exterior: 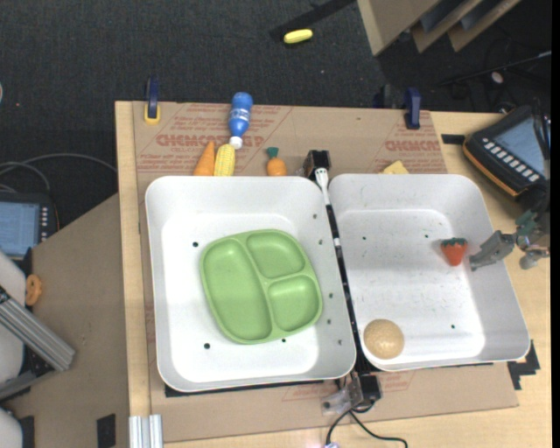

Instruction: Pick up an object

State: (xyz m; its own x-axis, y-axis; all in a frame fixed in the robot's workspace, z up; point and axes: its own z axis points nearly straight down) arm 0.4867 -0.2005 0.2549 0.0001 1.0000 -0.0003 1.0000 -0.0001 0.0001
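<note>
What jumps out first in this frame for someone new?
The green divided plate sits in the middle of the left bin. In the right bin, a small red-orange toy sits near the right wall, right beside the gripper, and a tan ball rests at the near-left corner.

Dark grey carpet (105,52) is covering the floor around the bench (367,131), whose brown top is lying flat under even light. Behind the bench, a yellow object (298,36) is resting on the carpet, with wooden furniture (429,22) standing right of it. Left of the bench, black cables (61,171) are trailing, and an aluminium rail (35,332) is angling inward.
</note>
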